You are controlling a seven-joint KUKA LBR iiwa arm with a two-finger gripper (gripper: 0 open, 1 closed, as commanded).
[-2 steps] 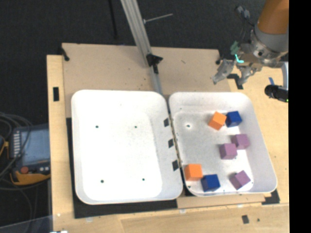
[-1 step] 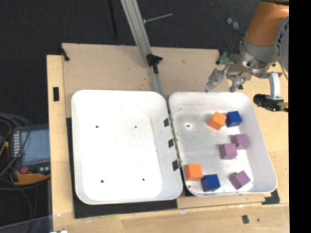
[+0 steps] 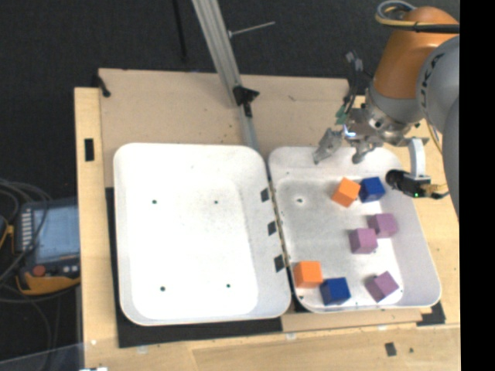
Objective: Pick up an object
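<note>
Down at the right bin's (image 3: 309,165) near edge sit an orange cube (image 3: 309,273), a blue cube (image 3: 335,291) and a purple cube (image 3: 381,285). Further up, two more purple cubes (image 3: 363,240) (image 3: 383,224) lie just beside each other toward the right edge. Beyond them an orange cube (image 3: 346,192) touches a blue one (image 3: 372,188). Over the far edge hangs the gripper (image 3: 342,150), jaws spread, nothing between them. The left bin (image 3: 131,207) lies alongside.

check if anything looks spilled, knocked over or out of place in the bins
Nothing stands out. All seven blocks sit inside the right bin: two orange, two blue, three purple. The gripper hangs open over that bin's far edge, holding nothing.
</note>
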